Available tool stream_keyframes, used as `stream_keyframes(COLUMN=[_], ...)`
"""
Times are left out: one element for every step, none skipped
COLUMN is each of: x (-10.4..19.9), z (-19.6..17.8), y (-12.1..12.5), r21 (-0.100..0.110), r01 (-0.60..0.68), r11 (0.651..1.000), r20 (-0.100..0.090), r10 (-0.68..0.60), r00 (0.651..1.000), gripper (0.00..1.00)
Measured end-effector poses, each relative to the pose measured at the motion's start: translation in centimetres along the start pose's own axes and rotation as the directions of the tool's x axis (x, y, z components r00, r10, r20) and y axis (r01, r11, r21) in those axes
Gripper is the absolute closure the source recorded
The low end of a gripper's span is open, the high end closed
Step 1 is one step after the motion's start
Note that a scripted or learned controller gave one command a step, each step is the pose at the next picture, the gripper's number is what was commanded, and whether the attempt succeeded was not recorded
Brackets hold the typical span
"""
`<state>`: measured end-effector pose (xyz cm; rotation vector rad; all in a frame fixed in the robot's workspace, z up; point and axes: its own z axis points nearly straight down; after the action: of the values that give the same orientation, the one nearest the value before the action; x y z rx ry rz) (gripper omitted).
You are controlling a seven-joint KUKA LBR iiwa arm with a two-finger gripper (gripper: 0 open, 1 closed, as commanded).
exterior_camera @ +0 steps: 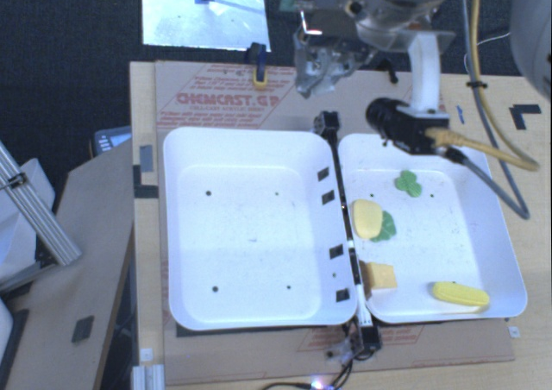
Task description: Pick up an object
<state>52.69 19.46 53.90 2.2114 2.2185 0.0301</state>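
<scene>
While the arm is hanging up over the back edge of the bench, we're looking at the gripper (321,69) sitting above the cardboard sheet (220,99) behind the two bins, not over either one. Honestly we can't tell how the gripper is set, since it's a blurry tangle of metal from this angle, and we're not seeing anything caught in it. The left bin (185,164) is sitting beside the right bin (500,250), and all the stuff is lying in the right one. We're seeing a small green piece (408,182) near the back, a yellow oval thing (366,217) close to the divider with another green bit (388,226) touching its right side, an orange-yellow block (379,276) toward the front by the divider, and a long yellow piece (460,294) lying flat near the front right. All of them are sitting well apart from the gripper.
</scene>
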Motion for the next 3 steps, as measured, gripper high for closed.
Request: stream_keyframes(x=[3.6,1.0,4.0], z=[13.2,-0.5,9.8], y=[-0.9,-1.9,-3.6], r21=[0.030,0.005,0.026], r01=[0.004,0.001,0.004], r11=[1.000,1.000,1.000], r20=[0.010,0.001,0.009], r10=[-0.004,-0.001,-0.004], r00=[1.000,1.000,1.000], gripper=[1.00,1.00,1.00])
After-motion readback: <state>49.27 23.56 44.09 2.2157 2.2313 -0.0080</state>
